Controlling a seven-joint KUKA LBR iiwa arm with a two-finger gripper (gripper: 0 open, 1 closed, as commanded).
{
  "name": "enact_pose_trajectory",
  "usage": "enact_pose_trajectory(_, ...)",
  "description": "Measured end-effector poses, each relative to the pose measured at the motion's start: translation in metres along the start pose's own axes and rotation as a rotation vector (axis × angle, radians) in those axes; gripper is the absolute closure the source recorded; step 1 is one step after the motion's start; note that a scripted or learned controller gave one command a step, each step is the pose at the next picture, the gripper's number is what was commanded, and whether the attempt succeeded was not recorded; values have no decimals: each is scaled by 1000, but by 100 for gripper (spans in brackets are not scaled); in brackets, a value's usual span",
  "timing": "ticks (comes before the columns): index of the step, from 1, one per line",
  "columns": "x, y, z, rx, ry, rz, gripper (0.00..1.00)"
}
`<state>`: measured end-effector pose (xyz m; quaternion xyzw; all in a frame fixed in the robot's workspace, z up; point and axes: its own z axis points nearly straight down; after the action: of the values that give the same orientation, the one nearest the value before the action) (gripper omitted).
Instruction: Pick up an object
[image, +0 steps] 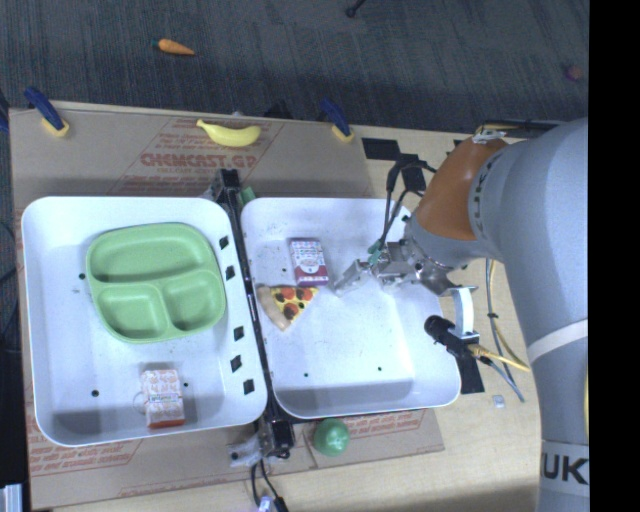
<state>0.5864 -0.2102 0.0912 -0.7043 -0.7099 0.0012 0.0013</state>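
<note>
Over the right bin (430, 385), my claw (352, 277) sits low above the white floor, reaching in from the right on the grey arm with its orange band. Its metal tips point left and slightly down the view; whether they are apart or together I cannot tell, and nothing shows between them. Just to the claw's left, a little higher in the view, lies the nearest object: a small red and white carton (308, 261), flat, its long axis running up and down the view. Below that, touching or nearly touching its lower edge, is a toy pizza slice (284, 304) pointing down and right. I judge the carton the likelier target, so the coming move is a short shift leftward. Further out, the left bin (40, 330) holds a green divided tray (155, 280) and another small carton (161, 396). On the desk (480, 440) beyond, a banana (229, 131) and green ball (331, 436) rest.
</note>
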Motion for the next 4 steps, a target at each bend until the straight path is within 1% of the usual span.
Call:
enact_pose_trajectory(1,78,68,-6,-3,1,0,0)
enact_pose_trajectory(2,78,68,-16,-1,0,-4,100)
enact_pose_trajectory(3,151,72,-102,-5,2,1,100)
enact_pose_trajectory(4,150,71,-101,-2,1,2,0)
